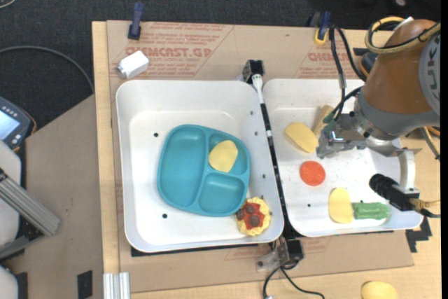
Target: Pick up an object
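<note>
A grey KUKA arm (402, 80) with an orange band is reaching in from the right, its gripper (330, 145) hanging low over the right bin (294, 105) near that bin's upper middle. Whether the gripper is spread or closed cannot be told from this angle. A pale yellow piece (301, 136) is lying on the bin floor just beside the gripper, on the side towards the left bin (140, 150), while an orange disc (313, 174) is sitting near it, closer to the camera. A tan block (324, 115) is resting just behind the gripper. Along the near edge, a second yellow piece (340, 206) is lying beside a green item (369, 211). In the left bin, a teal divided plate (182, 171) is carrying a yellow lump (223, 155) in its upper right compartment, and a red-and-yellow toy (253, 216) is sitting at the plate's near right corner.
</note>
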